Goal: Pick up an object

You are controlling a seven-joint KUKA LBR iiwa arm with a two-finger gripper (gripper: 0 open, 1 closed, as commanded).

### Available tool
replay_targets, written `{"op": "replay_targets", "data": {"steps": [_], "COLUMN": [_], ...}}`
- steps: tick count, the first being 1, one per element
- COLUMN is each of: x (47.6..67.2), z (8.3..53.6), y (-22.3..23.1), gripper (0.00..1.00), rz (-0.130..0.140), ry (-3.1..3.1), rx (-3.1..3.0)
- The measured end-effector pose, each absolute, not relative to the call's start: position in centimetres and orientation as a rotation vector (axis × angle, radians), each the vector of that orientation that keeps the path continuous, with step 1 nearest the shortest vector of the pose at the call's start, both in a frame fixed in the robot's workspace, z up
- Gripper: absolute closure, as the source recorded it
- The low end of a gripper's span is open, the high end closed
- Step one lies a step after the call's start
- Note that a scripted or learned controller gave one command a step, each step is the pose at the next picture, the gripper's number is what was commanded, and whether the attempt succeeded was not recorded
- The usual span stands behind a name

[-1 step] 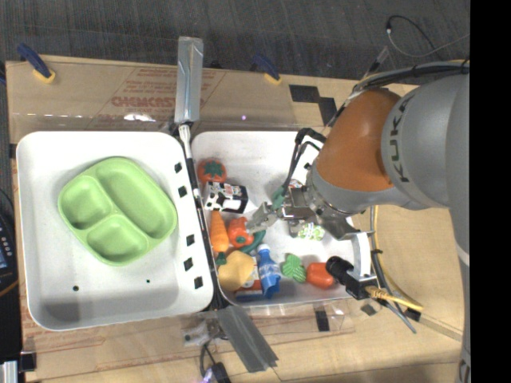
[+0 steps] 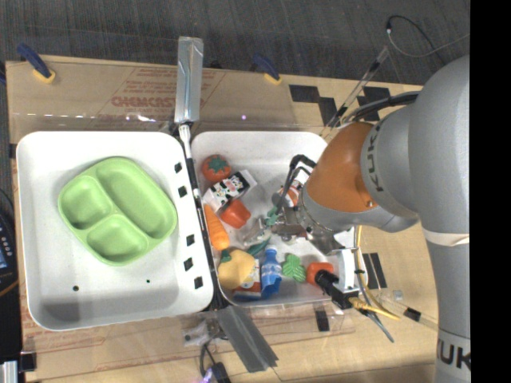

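The worktop (image 2: 415,325) is pale wood, carrying two shallow white bins side by side, with dark carpet beyond its far edge.

Near side, right bin (image 2: 255,138): a loose heap of small toys lies against the near wall. It comprises a yellow toy (image 2: 231,270), a blue bottle (image 2: 271,270) touching it, a green toy (image 2: 294,268) just beside the bottle, and an orange-red piece (image 2: 321,275) at the corner. They are packed closely, so lifting one is judged likely to disturb the others.

Near side, left bin (image 2: 48,294): bare white floor, then a green divided plate (image 2: 117,210) lying flat at its middle, well apart from the toys.

Mid bin: the arm (image 2: 399,174) reaches in from the right, and its tool (image 2: 275,220) hangs low over the centre of the right bin, above the gap between the heap and the farther toys. Whether the tool is wide or narrow cannot be told, as the wrist hides much of it. Nothing is seen held in it. By position, the pick is judged not yet made.

Farther: an orange carrot (image 2: 215,228) lies along the dividing wall, with a red piece (image 2: 235,212) beside it and near the tool, hence a likely candidate. Beyond these lie a black-and-white box (image 2: 230,186), then a tomato (image 2: 215,168).

Far edge: a cardboard sheet (image 2: 104,94) lies under the bins, held by blue clamps (image 2: 36,62).
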State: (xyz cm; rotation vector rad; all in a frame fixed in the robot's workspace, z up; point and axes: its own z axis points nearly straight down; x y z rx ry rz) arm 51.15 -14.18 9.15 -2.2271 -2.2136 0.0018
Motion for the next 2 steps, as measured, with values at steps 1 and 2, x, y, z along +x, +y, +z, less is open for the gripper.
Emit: {"op": "replay_targets", "data": {"steps": [1, 2], "x": [51.1, 53.7], "z": [9.1, 9.1], "y": [-14.2, -13.9], "gripper": [0.00, 0.00], "rz": [0.003, 0.004], "ry": [-2.213, -1.774], "rx": [-2.227, -2.589]}}
